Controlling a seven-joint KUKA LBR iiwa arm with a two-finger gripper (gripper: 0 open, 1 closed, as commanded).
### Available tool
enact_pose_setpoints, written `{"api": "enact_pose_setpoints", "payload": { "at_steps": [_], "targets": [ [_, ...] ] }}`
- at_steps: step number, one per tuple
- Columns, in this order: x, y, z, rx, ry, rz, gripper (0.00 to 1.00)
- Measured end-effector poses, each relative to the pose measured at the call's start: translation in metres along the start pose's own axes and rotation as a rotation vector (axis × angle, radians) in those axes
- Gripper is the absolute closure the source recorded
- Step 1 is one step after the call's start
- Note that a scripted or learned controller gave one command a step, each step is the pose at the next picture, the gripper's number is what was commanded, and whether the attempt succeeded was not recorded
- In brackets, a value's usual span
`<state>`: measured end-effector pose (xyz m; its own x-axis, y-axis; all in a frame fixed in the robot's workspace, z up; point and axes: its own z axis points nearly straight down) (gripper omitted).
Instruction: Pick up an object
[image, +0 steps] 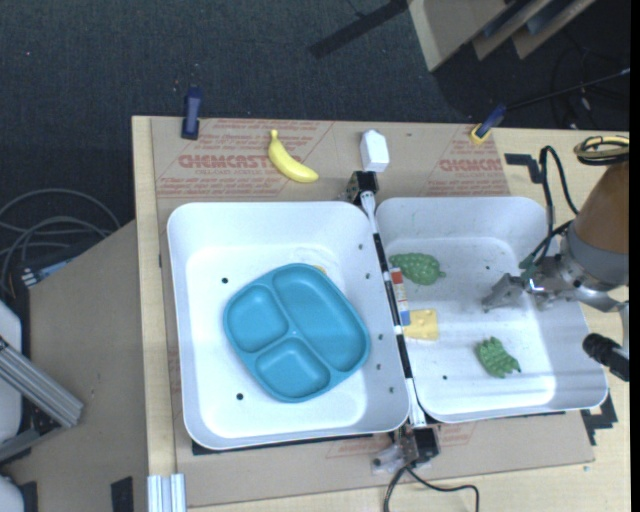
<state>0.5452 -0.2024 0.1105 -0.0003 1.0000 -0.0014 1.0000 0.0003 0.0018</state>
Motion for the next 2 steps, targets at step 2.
{"api": "enact_pose_setpoints", "payload": {
  "at_steps": [2],
  "targets": [
    [0.055, -0.067, 0.026, 0.004, 0.002, 0.002, 0.00]
  ]
}}
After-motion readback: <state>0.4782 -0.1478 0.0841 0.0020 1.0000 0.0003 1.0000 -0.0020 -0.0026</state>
